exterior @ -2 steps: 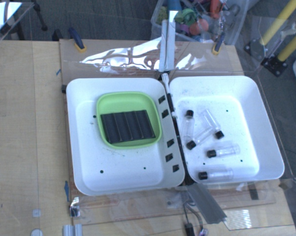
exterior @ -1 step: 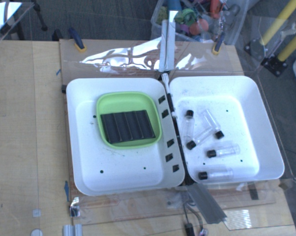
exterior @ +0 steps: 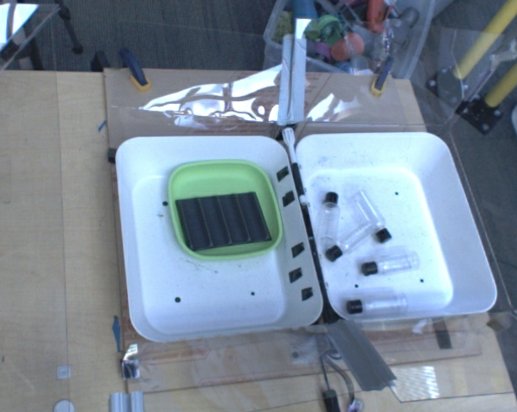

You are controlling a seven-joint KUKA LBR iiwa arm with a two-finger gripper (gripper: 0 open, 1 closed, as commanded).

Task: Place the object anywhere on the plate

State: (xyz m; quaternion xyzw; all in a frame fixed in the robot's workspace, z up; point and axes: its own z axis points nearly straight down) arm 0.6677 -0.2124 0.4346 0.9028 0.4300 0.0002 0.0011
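A green square plate (exterior: 183, 181) sits in the left white bin (exterior: 147, 299). On it lies a dark ribbed rectangular pad (exterior: 222, 221). In the right white bin (exterior: 465, 256) lie several clear plastic vials with black caps: one upright-looking vial (exterior: 330, 214) near the divider, two crossed near the middle (exterior: 362, 220), one further right (exterior: 391, 264), and one near the front edge (exterior: 377, 303).
A clear tub of colourful toys (exterior: 349, 11) stands behind the bins. Crinkled plastic film (exterior: 233, 101) lies along the back edge. Black clips (exterior: 294, 249) line the divider between the bins. Wooden bench surface (exterior: 44, 230) spreads to the left.
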